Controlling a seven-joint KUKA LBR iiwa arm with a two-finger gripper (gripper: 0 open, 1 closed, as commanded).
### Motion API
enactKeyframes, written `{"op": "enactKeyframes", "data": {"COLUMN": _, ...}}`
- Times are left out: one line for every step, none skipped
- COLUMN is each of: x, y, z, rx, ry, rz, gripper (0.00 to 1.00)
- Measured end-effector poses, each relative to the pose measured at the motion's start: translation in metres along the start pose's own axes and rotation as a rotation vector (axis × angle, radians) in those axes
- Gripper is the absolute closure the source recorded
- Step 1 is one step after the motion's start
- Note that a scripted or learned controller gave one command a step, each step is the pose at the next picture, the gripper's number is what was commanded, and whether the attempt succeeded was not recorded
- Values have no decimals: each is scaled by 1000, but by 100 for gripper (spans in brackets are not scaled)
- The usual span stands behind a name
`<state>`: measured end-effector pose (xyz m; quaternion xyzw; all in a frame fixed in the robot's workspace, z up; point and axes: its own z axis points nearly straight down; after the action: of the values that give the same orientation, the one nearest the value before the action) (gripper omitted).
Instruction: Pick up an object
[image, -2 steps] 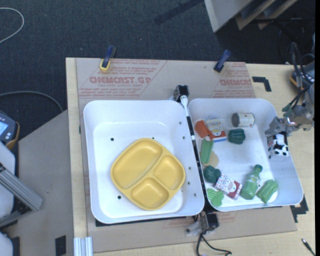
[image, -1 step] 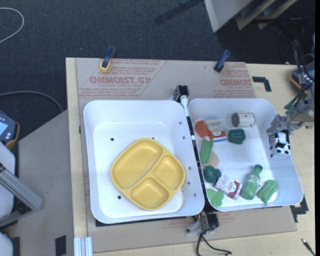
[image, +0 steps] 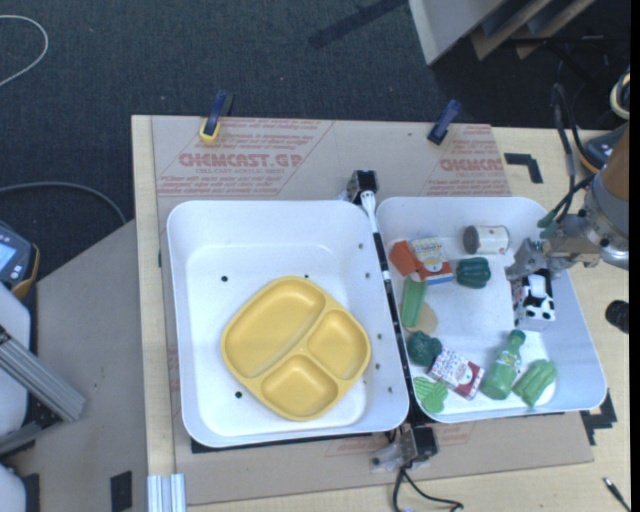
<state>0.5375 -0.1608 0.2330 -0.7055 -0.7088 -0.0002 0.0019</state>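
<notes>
My gripper (image: 531, 268) hangs over the right side of the right bin (image: 585, 360), reaching in from the right. A small black-and-white cow toy (image: 540, 303) sits just under it, touching or nearly touching its tip. Whether the toy is held I cannot tell. Other items lie in this bin: a white can (image: 486, 239), a green pepper (image: 473, 271), an orange piece (image: 403, 258), a long green vegetable (image: 412, 303), a dark green broccoli (image: 424, 349), a red-and-white packet (image: 456, 372) and a green bottle (image: 506, 366).
The left bin (image: 190, 250) holds a yellow compartment tray (image: 295, 347). A light green item (image: 537, 381) lies at the right bin's front right corner. A black divider clip (image: 363, 184) sits between the bins at the back.
</notes>
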Motion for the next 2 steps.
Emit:
{"op": "enactKeyframes", "data": {"x": 56, "y": -6, "z": -7, "rx": 0, "ry": 0, "rz": -1, "gripper": 100}}
{"op": "enactKeyframes", "data": {"x": 118, "y": -14, "z": -3, "rx": 1, "ry": 0, "rz": -2, "gripper": 100}}
